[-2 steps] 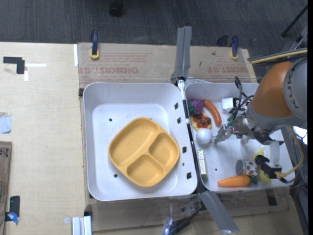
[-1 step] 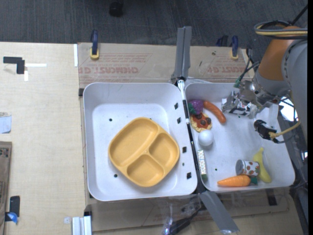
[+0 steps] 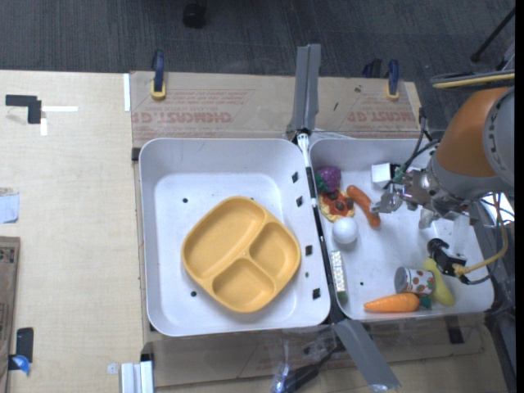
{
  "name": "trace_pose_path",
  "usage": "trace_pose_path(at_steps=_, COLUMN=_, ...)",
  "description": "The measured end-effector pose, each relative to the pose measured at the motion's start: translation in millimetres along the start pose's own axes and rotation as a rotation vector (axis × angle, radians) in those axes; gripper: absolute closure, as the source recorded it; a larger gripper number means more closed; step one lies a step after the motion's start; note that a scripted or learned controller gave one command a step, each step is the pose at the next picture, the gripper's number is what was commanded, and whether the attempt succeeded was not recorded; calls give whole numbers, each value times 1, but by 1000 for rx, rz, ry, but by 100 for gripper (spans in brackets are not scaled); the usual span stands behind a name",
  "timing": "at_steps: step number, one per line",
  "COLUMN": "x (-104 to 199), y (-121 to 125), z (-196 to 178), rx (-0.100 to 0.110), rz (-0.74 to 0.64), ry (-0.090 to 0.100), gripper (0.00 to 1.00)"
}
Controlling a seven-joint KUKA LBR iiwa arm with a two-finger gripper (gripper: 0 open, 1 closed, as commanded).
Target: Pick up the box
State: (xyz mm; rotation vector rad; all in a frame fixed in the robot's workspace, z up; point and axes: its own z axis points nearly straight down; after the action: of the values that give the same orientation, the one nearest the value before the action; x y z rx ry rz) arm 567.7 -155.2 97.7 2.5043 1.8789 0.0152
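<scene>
In the right bin (image 3: pixel 471 301), a small white box (image 3: pixel 381 173) lies near the far wall. A long narrow printed box (image 3: pixel 335 270) lies flat against the bin's left wall. My gripper (image 3: pixel 389 201) hovers over the middle of the right bin, just in front of the white box and right of an orange sausage toy (image 3: pixel 363 205). The wrist hides part of what lies under it. I see nothing held in the gripper.
The left bin (image 3: pixel 164 244) holds a yellow divided plate (image 3: pixel 240 254). The right bin also holds purple grapes (image 3: pixel 329 176), a pizza toy (image 3: pixel 336 208), a white ball (image 3: pixel 345 232), a can (image 3: pixel 415 281), a carrot (image 3: pixel 391 303) and a banana (image 3: pixel 440 285).
</scene>
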Motion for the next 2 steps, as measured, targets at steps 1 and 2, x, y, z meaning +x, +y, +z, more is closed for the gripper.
trace_pose_path(at_steps=1, x=8, y=68, z=10, rx=28, rz=194, ry=-6, gripper=0)
trace_pose_path(at_steps=2, x=34, y=88, z=-136, rx=19, rz=362, ry=-8, gripper=0)
